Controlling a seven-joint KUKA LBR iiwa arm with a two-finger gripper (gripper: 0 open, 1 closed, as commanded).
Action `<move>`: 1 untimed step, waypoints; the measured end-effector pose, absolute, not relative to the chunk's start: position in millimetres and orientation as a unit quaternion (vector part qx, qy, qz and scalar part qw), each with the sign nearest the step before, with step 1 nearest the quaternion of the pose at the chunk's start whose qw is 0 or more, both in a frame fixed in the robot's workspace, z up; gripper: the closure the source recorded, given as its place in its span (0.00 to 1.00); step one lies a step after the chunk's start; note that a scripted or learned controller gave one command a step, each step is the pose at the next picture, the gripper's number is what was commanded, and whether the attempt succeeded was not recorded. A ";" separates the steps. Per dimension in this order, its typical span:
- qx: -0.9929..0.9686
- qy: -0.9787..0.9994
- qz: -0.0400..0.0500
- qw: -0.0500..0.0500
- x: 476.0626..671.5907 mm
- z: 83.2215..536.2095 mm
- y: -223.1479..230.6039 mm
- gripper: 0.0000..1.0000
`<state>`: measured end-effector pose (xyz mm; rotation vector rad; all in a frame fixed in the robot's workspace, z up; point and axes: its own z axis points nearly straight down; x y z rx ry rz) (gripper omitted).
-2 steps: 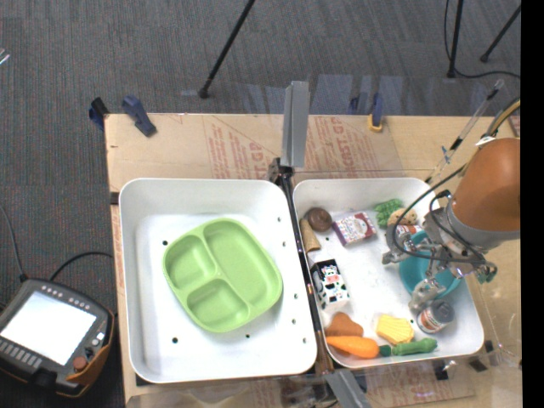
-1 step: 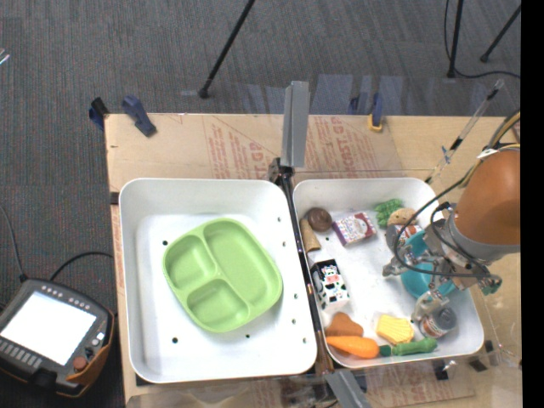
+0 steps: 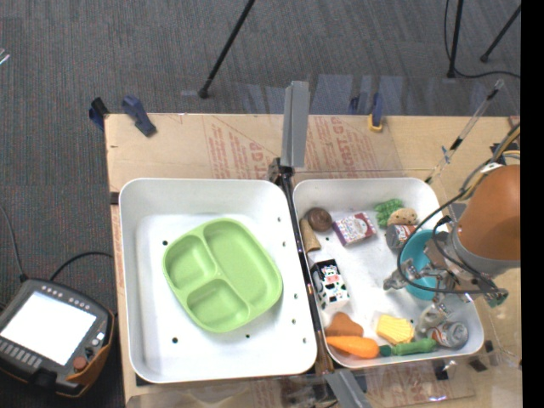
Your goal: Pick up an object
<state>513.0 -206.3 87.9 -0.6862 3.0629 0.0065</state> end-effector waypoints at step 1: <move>-0.220 0.975 0.002 0.001 595.3 87.0 -209.7 0.00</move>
